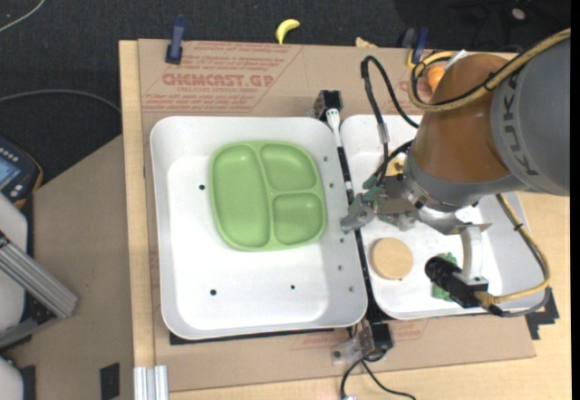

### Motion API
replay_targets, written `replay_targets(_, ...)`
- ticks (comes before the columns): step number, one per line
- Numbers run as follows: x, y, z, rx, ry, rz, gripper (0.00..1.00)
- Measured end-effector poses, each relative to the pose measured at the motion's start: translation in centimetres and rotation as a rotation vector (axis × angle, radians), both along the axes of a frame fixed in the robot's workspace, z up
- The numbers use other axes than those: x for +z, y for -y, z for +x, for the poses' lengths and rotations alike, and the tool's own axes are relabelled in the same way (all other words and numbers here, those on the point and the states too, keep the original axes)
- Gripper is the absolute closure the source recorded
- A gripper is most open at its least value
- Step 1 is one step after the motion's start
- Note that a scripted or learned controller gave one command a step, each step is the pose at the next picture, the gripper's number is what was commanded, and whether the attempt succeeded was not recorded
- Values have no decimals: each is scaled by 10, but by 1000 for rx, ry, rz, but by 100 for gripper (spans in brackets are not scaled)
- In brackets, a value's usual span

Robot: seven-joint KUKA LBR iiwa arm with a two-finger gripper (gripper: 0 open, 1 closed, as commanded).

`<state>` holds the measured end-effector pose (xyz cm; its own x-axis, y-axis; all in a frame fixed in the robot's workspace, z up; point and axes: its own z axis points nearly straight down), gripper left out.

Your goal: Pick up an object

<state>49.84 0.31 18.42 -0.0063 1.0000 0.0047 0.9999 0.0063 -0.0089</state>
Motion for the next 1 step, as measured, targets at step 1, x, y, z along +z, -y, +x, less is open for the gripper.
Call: replay_targets(1, 136, -43, -18, 1, 24, 0, 0)
